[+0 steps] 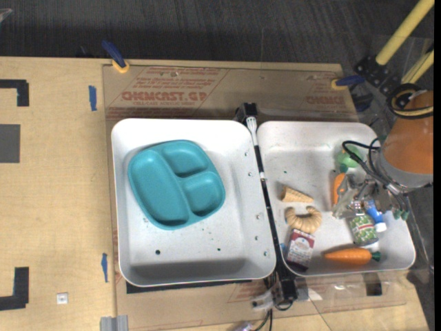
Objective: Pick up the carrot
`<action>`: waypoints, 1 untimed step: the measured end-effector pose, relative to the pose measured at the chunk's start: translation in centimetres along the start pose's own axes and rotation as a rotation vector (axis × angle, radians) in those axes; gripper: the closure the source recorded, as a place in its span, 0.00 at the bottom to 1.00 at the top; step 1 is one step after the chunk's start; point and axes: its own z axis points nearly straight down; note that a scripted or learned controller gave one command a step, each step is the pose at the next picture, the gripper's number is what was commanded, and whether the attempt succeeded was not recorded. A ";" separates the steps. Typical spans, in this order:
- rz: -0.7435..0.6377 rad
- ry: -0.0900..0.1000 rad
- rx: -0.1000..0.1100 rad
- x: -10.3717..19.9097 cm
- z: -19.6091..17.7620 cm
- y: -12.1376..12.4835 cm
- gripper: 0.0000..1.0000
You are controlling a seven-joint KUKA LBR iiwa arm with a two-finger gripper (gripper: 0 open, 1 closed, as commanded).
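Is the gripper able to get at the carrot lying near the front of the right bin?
Probably yes. The carrot lies alone near the right bin's front wall, nothing on top of it, and the gripper hangs just behind it; the close wall might crowd it.

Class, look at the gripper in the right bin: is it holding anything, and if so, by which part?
It cannot be told. The gripper sits low beside a small carrot, but the contact is unclear. The larger carrot lies apart from it.
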 end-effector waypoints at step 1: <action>0.000 0.001 0.000 0.0 0.1 0.0 0.00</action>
